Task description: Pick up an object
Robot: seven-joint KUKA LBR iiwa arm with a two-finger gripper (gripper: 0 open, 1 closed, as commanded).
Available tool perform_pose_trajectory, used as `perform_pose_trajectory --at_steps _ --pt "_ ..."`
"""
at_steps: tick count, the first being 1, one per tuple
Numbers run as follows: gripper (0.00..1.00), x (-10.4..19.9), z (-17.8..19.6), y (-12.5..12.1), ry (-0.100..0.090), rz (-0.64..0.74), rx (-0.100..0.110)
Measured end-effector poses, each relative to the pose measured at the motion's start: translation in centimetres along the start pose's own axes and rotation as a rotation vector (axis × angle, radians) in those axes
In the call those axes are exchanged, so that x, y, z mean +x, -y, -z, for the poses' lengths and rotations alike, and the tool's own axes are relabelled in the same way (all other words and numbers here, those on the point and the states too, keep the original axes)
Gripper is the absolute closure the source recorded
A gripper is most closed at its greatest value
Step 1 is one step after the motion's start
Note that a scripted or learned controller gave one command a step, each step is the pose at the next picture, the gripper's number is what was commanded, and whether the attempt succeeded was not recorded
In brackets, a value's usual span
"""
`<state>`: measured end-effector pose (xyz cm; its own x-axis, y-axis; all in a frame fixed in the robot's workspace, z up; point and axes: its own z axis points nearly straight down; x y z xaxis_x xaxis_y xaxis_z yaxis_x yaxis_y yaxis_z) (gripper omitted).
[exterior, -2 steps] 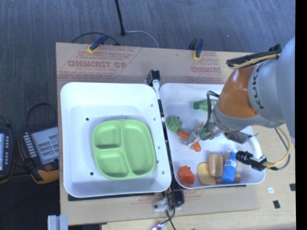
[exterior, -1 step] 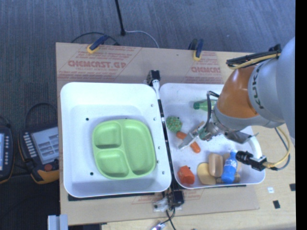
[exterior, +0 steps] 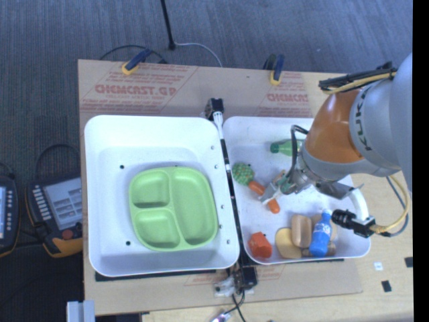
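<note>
I have several candidate objects in the right bin (exterior: pixel 234 180). Nearest the end effector (exterior: pixel 278 188) are a small orange piece (exterior: pixel 257 188) just to its left and another small orange piece (exterior: pixel 273 206) just below it. A green knobbly ball (exterior: pixel 242 173) lies further left, near the bin's inner wall. A green bottle-like item (exterior: pixel 282 147) lies toward the bin's far side, partly under the arm (exterior: pixel 342 136). Along the near edge I see a red-orange object (exterior: pixel 261 245), a yellow piece (exterior: pixel 287 243), a tan piece (exterior: pixel 301 230) and a blue bottle with a white band (exterior: pixel 322 233), these last three bunched together and touching.

The end effector sits low over the middle of the right bin, and I cannot tell how its grasp stands or whether anything is in it.

The left bin (exterior: pixel 107 139) carries a green divided tray (exterior: pixel 174 206) with three compartments. Both bins rest on a cardboard-covered table (exterior: pixel 134 89), held by clamps (exterior: pixel 275 69) at the far edge.
</note>
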<state>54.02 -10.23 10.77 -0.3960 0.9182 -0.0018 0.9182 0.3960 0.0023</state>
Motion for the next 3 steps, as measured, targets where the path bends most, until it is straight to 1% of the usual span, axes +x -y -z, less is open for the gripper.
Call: perform_pose_trajectory --at_steps 1,2,3 --pt "0.0 0.0 0.0 0.0 0.0 0.0 0.0" --pt "0.0 0.8 -1.8 1.7 0.003 -0.349 -0.011" --pt "1.0 0.8 -0.9 1.7 0.003 -0.348 -0.009"
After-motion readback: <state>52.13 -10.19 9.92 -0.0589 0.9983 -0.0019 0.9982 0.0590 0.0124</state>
